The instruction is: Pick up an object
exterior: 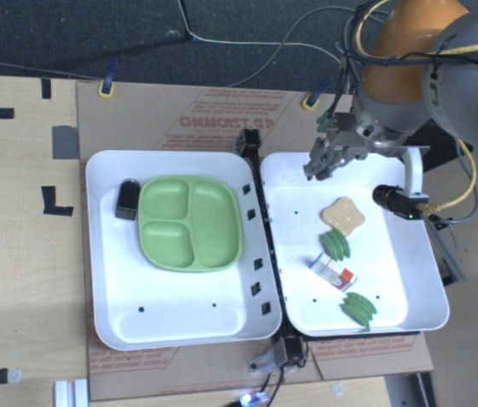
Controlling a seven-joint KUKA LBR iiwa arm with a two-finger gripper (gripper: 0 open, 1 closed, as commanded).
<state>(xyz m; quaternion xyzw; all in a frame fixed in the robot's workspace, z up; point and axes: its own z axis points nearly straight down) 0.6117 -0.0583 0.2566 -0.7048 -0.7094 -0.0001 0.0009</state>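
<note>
My gripper (318, 167) hangs over the back left part of the right bin (290, 219), with its dark fingers pointing down and left and nothing visible between them. In that bin lie a tan slice of toast (343, 216), a green pea pod (336, 244) just in front of it, a small red and white packet (333, 272), and a second green pod (358, 307) near the front. The toast sits roughly a hand's width in front and to the right of the gripper.
The left bin (112, 312) holds a green divided plate (191, 224) and a small black block (127, 199) at the plate's left. A black divider (260, 227) runs between the bins. Cables loop behind the arm at the back.
</note>
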